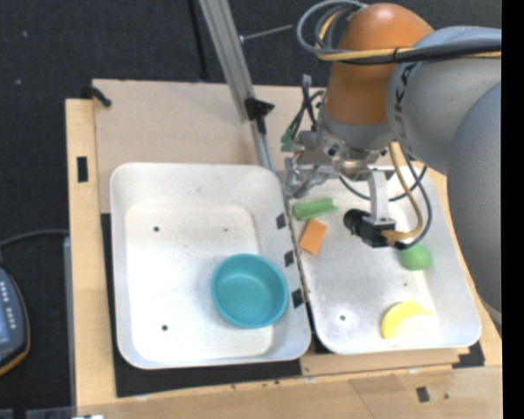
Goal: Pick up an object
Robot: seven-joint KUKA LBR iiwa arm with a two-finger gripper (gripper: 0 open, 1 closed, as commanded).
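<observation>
Objects lie in the right bin [349, 343]: a green block [313, 207] at its far left corner, an orange block [313, 236] just nearer, a green ball [415, 257] and a yellow piece [403, 319] further right. The gripper [301, 179] hangs just beyond the green block; whether it is spread cannot be told. A straight, centred descent onto that block looks wisest, keeping clear of the bin's wall.

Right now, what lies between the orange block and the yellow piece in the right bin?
In the camera view, only bare white bin floor lies between the orange block and the yellow piece; the green ball sits off to the side.
</observation>
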